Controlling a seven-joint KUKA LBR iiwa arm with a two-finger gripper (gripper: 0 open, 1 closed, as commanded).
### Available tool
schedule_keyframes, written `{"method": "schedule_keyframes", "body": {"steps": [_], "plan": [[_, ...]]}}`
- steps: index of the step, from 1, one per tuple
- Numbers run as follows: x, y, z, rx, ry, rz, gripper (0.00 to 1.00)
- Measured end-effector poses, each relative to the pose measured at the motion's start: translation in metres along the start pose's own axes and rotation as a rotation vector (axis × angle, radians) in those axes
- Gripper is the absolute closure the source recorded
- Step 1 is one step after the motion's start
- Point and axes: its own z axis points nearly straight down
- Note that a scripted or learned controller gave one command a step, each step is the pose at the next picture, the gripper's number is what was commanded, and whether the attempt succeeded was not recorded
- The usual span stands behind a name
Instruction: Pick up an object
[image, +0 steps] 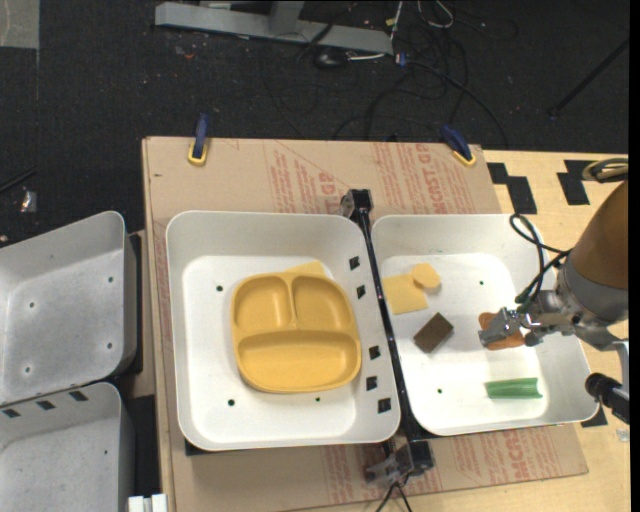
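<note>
We've got the arm (605, 262) reaching in from the right edge — hand (503, 331) low in the right bin (455, 235), gripping an orange object (494, 322).

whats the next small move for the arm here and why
Probably a short straight lift, to test the grasp. The gripper sits low in the right bin, at a small orange object that appears to lie at its tip, though the view doesn't settle whether it is gripped. The brown block lies to its left and the green piece just below, both apart from it.
</note>
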Motion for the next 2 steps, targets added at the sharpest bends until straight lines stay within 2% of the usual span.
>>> {"method": "schedule_keyframes", "body": {"steps": [1, 2], "plan": [[0.0, 0.002, -0.053, 0.0, 0.0, 0.0, 1.0], [0.054, 0.037, -0.056, 0.002, 0.003, -0.006, 1.0]]}}
